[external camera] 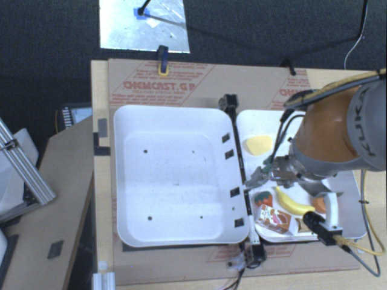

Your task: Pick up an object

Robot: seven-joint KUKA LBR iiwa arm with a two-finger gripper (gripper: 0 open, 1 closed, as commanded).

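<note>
The left white bin (175, 174) sits at nine o'clock on the bench, just beside the right white bin (253, 121) at three o'clock. In the right bin, a pale yellow disc (258, 144) lies toward twelve o'clock, with a banana (292, 202) and a red-and-white packet (274, 218) toward six o'clock. The gripper (266, 173) hangs between disc and banana; whether its fingers are apart or together cannot be told.

Arm (338, 132) cut off at right edge, covers middle and 3 o'clock part of right bin (247, 121). Gripper (263, 175) blurred against bin floor; finger state unreadable. Banana (292, 202) partly under wrist at 12 o'clock end. Packet (273, 217) print too small to read. Orange item (320, 205) mostly hidden, identity unclear.
</note>
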